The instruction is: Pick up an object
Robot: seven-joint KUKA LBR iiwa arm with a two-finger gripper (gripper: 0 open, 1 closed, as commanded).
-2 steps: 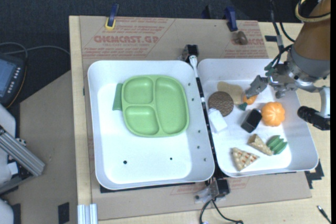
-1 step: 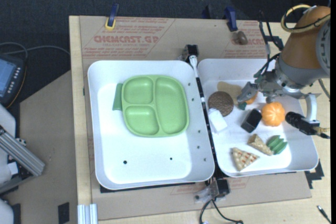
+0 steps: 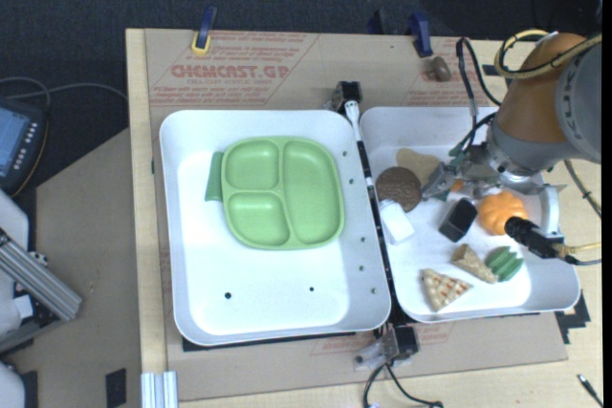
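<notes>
Objects for your pick all lie in the right bin [image 3: 421, 124], under the arm.
You have a brown round cookie [image 3: 399, 187], a white block [image 3: 395, 223], a black block [image 3: 458, 219], an orange fruit [image 3: 499, 210], a pizza slice [image 3: 443, 286], a tan wedge [image 3: 474, 263] and a green piece [image 3: 505, 263] there. Your gripper [image 3: 475, 175] sits low between cookie and orange; you cannot tell how its jaws stand. Your left bin [image 3: 182, 205] holds a green divided plate [image 3: 283, 191].
</notes>
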